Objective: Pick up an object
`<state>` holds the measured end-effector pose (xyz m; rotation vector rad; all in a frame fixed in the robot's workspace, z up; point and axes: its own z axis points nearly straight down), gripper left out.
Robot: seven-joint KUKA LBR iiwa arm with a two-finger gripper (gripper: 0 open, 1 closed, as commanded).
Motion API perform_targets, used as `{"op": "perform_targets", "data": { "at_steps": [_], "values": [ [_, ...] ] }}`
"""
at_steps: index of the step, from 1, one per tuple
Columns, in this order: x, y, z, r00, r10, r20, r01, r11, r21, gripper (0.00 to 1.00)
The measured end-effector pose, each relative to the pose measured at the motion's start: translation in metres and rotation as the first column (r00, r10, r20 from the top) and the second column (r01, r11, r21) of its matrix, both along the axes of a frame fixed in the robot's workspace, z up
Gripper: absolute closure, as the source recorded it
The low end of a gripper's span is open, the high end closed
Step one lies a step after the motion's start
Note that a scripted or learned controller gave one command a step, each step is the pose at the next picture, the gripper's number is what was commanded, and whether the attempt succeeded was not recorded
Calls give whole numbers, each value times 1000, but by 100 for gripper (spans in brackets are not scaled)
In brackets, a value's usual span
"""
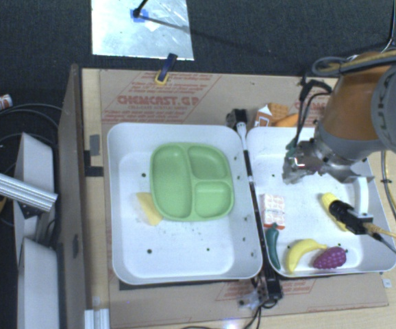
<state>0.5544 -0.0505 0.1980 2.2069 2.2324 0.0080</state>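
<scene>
Packet (pixel 274 208), white with red print, is seen lying flat on the floor of the right bin (pixel 304 214), close to the wall shared with the left bin (pixel 184 252), and is judged the likeliest thing to be picked, being nearest the gripper (pixel 295 167). The gripper is held over the back part of the right bin, near the packet but apart from it; whether it is open or closed cannot be told, and nothing is seen held in it. The packet is judged to be light, thin and probably crinkly, so little force would be called for, but a flat thing on a smooth floor is easily pushed aside rather than lifted. A hold across its narrow width, taken squarely from above, is thought best. A green item (pixel 272 240) lies just beyond its near end, and a banana (pixel 299 252) and grapes (pixel 329 257), probably stiff, light toys, are offered as bulkier alternatives.
</scene>
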Motion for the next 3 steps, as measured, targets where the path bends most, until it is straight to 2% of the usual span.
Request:
{"op": "perform_targets", "data": {
  "at_steps": [1, 2, 3],
  "values": [
    [-1, -5, -2, 1000, -8, -3, 8, 1000, -2, 0],
    [-32, -71, 16, 1000, -17, -4, 17, 1000, -4, 0],
    [-30, -143, 7, 1000, -16, -2, 16, 1000, -6, 0]
  ]
}}
